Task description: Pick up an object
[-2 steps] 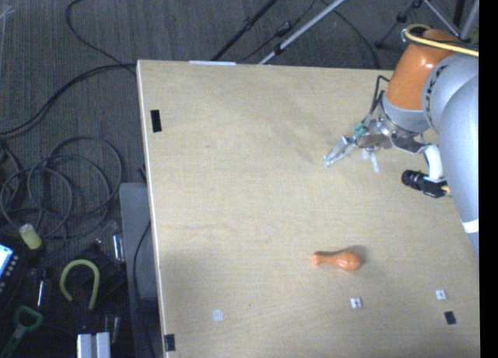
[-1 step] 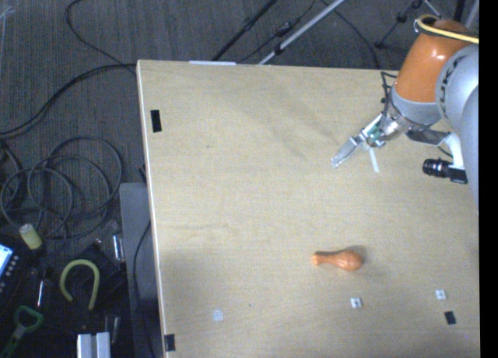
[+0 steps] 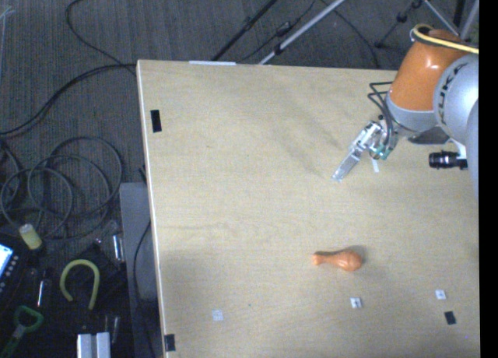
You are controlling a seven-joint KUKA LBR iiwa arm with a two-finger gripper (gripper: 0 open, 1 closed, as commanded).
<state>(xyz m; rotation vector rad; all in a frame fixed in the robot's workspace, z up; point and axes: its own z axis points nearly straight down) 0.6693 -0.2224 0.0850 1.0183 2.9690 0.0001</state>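
Near bench's (image 3: pixel 233 193) front edge lies orange pear-shaped object (image 3: pixel 339 260), prob. light, smooth, maybe squashy; grab across bulbous end, not thin neck. Gripper (image 3: pixel 342 173) hangs well apart above-right; can't tell its state.

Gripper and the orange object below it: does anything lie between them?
No. In the camera view, only bare tan tabletop lies between the gripper and the orange object.

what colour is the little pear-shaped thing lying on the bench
Orange; the pear-shaped object shows clearly in the camera view, lying on the bench.
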